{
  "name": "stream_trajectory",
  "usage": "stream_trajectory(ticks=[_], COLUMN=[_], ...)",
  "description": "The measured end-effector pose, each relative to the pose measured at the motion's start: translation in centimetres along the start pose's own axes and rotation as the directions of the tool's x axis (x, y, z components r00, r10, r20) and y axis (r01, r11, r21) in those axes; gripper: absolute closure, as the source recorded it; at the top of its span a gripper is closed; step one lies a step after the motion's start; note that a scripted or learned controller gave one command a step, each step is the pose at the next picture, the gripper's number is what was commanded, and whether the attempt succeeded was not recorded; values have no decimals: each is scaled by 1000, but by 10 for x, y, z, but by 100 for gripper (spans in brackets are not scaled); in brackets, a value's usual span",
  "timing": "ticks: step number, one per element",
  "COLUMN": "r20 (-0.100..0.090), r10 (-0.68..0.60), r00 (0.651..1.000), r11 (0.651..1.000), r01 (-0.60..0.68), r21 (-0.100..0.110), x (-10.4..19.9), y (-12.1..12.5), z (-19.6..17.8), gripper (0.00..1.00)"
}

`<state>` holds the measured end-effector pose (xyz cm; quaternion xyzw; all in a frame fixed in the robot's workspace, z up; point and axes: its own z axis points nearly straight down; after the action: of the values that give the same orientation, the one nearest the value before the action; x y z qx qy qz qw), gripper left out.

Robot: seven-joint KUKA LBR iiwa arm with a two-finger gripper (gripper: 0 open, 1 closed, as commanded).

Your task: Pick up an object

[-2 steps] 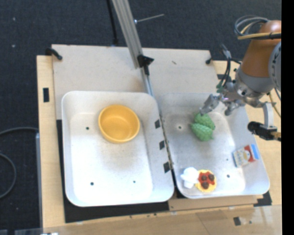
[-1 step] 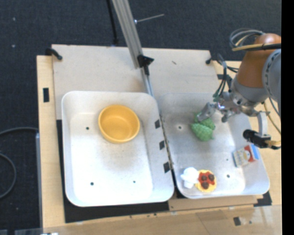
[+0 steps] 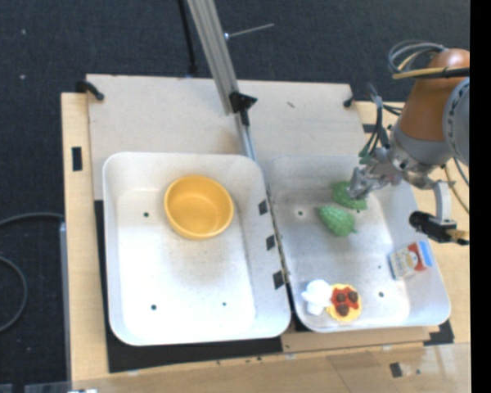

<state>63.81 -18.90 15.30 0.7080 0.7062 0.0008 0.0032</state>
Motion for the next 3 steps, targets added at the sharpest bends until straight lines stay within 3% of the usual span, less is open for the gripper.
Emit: stream_trajectory(ticks=[2, 3], r20=[-1, -2], r10=[-6, -6], r00=[1000, 1000], r11=[1000, 1000], r01=[6, 6], r21=[-2, 6], x=[-12, 30], y=[6, -15], z=[-109, -100], gripper=[100, 100])
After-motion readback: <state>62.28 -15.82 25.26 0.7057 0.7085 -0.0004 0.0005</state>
